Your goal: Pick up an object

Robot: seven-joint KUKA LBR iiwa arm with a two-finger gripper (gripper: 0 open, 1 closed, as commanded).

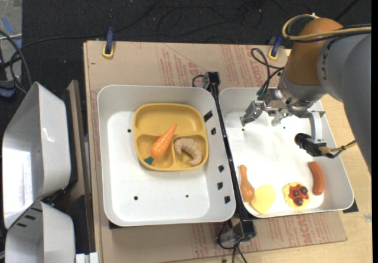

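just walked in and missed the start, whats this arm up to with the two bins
A grey arm with an orange band reaches in from the right, and its gripper hangs over the back of the right bin with nothing between its fingers. Toy food lies along that bin's front edge: a drumstick, a yellow disc, a small tart and a sausage. The left bin holds a yellow plate with a carrot and a shrimp. Nothing has been picked up.

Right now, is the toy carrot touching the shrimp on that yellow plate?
Apart. The camera view shows the carrot and the shrimp lying in separate compartments of the yellow divided plate, with a raised ridge between them.
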